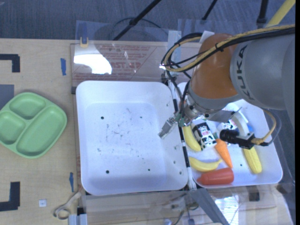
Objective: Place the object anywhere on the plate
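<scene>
A green divided plate [31,124] lies on the wooden bench at the far left, with nothing on it. My gripper [168,127] hangs over the right edge of the left bin [122,139], close to the wall between the two bins. Nothing is visibly held in it. Toy foods fill the right bin [277,171]: a yellow banana [190,138], a second banana [204,163], an orange carrot [225,153], a corn cob [253,159], a red pepper [216,176] and a small black-and-white toy [205,134]. The arm's orange band [212,74] covers the back of that bin.
Yellow and black cables loop over the arm near the bins' back edge. A clear sheet with glare lies behind the left bin. Blue tape marks and black corner marks sit on the bench around the plate. A white-and-blue item [240,120] lies under the arm.
</scene>
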Robot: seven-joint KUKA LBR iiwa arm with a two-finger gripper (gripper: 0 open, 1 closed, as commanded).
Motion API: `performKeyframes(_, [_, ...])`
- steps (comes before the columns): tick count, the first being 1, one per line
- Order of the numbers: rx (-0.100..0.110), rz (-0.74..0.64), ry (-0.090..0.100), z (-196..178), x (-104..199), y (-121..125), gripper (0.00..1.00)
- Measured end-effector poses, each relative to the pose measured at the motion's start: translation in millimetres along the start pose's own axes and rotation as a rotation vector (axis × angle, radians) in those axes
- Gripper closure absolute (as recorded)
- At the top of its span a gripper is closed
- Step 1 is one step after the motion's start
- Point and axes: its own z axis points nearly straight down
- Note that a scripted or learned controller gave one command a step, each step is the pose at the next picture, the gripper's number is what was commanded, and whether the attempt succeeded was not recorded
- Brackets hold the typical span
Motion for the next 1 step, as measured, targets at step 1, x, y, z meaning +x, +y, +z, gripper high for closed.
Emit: performKeyframes(1, [0.001,-0.188,0.001,13.0,84.2,25.3,0.00])
